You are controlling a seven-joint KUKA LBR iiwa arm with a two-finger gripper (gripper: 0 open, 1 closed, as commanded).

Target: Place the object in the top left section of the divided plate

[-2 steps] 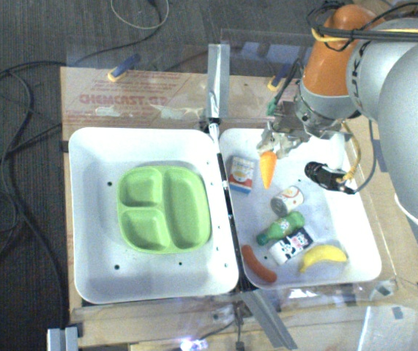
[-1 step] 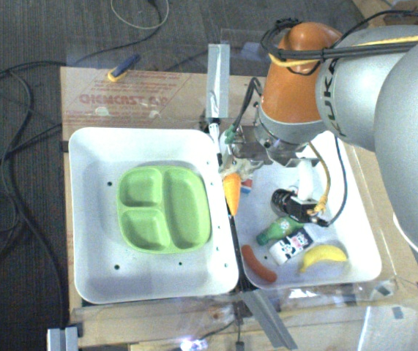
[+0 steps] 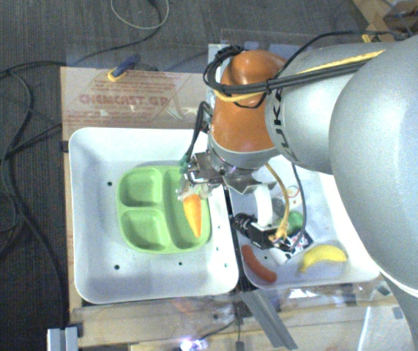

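While the gripper (image 3: 192, 185) hovers mid-frame over the green divided plate (image 3: 150, 221), the orange object (image 3: 193, 214) lies in its right section; whether the jaws grip it I cannot tell, so placement looks unfinished

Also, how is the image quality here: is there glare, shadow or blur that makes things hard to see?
Camera view: light is even, and the left bin reads bright white without strong glare. The arm close to the lens looks big and soft. The green plate and the orange object are fairly sharp. The claw is shaded by the wrist.
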